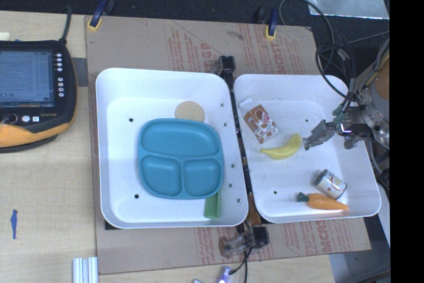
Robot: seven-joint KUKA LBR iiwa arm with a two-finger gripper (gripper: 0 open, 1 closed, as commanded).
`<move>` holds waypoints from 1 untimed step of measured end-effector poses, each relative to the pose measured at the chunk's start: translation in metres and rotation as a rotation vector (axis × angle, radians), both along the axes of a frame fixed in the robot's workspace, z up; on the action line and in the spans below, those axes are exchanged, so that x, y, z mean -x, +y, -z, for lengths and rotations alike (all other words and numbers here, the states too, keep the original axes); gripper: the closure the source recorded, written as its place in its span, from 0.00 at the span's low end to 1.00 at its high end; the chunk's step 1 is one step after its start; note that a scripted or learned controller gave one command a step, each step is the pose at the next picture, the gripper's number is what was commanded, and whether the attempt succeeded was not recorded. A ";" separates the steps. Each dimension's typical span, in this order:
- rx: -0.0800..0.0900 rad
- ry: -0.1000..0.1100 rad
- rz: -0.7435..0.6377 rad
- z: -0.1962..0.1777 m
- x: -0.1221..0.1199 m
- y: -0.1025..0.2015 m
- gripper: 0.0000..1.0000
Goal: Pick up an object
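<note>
In the right bin point(278, 93) lie a yellow banana point(281, 148), a red-and-white snack packet point(260, 123), a small silver can point(329, 183) and an orange carrot point(322, 203). My gripper point(323, 134) reaches in from the right edge and hangs low over the bin's right half. Its tip is just right of the banana's upper end, with nothing seen held. The can and carrot lie below it, toward the bin's front edge.
The left bin point(112, 142) holds a blue divided plate point(180, 157), a tan disc point(190, 111) behind it and a green item point(212, 207) at its front right. A teach pendant point(30, 93) lies at the left. Cables point(324, 56) loop behind the right bin.
</note>
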State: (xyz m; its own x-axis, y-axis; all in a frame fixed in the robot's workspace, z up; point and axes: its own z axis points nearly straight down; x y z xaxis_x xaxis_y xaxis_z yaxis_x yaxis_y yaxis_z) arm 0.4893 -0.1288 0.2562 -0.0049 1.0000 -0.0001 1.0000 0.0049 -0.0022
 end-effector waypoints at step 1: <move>0.001 0.004 -0.001 0.071 -0.049 0.008 0.00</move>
State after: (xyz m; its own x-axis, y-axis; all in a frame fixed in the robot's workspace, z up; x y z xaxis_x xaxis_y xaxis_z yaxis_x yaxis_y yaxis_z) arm 0.5383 -0.1207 0.1854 -0.0054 1.0000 -0.0010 1.0000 0.0054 -0.0060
